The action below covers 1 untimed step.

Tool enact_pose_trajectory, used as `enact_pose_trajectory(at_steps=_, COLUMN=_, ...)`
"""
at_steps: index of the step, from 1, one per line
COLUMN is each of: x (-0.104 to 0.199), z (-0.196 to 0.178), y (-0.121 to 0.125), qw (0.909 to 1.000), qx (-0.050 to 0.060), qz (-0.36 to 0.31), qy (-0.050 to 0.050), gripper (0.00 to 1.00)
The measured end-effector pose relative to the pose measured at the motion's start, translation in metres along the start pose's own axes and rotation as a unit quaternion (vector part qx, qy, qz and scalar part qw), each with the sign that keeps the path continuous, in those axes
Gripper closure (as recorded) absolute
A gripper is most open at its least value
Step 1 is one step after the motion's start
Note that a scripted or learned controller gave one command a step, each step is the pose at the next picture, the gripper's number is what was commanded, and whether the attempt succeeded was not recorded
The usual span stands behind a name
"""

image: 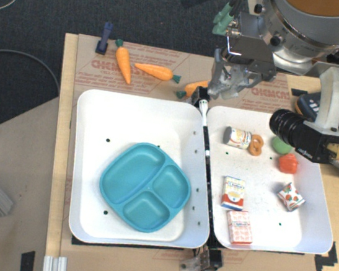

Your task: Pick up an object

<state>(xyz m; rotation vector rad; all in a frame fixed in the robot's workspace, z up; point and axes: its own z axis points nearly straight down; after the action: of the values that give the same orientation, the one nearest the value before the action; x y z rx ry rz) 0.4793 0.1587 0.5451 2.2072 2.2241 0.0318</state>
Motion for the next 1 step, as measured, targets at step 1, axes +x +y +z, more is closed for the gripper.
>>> enact_pose_trajectory(at_steps=1, x=0.0465, z=0.2178, y=-0.0067, qw=0.9998, qx=0.019, qz=0.002, qy=-0.008, gripper=1.00)
